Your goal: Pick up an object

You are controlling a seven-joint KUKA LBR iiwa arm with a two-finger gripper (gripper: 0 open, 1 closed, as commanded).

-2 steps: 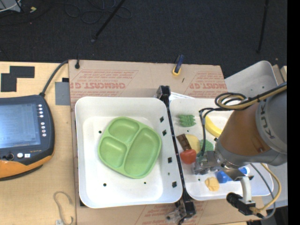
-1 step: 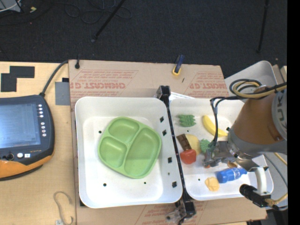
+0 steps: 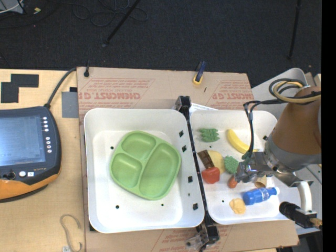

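No object is lifted yet: the candidates all lie in the right bin (image 3: pixel 269 121) at the lower right of the frame, namely a banana (image 3: pixel 237 140), a green leafy piece (image 3: pixel 209 135), a brown block (image 3: pixel 205 158), a red pepper (image 3: pixel 210 175), a blue bottle (image 3: pixel 259 195) and a small yellow piece (image 3: pixel 238 206), while the left bin (image 3: pixel 97 140) bears a green divided plate (image 3: pixel 145 164). The arm (image 3: pixel 296 133) reaches in from the right edge with its wrist bent low, placing the gripper (image 3: pixel 245 173) down among the objects, just right of the red pepper and above the blue bottle. Whether the jaws are spread or closed cannot be told, and nothing is visibly caught between them, so the grasp and the lift are judged still to be done.
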